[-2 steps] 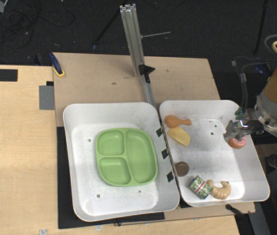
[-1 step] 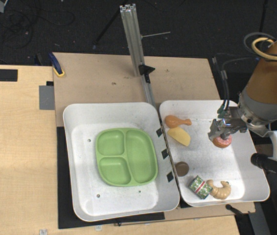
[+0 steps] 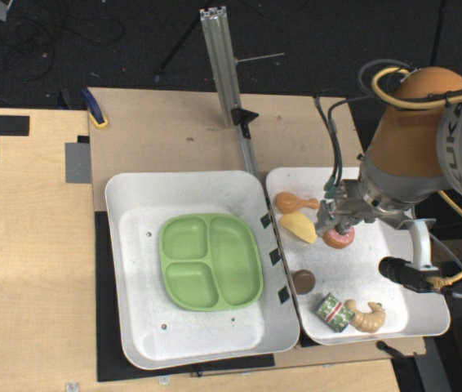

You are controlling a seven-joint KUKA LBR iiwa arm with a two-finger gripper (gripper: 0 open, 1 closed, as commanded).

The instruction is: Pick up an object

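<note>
My gripper [image 3: 331, 221] hangs low over the right bin [image 3: 415, 321], near its left side. A pink and red round piece [image 3: 340, 238] lies directly under and just right of the gripper, partly hidden by it. Touching-close on the gripper's left lies a yellow wedge [image 3: 299, 228], with an orange drumstick-shaped toy [image 3: 291, 202] behind it. Nearer the front are a brown round piece [image 3: 303, 281], a green packet [image 3: 330, 312] and a tan curled piece [image 3: 369, 317].
The left bin [image 3: 133, 300] holds a green divided plate [image 3: 211, 261]. A metal post [image 3: 224, 72] rises behind the two bins. Black clips [image 3: 273, 256] sit along the wall between the bins. Cables [image 3: 415, 274] and a black fitting hang off the arm over the right bin's right side.
</note>
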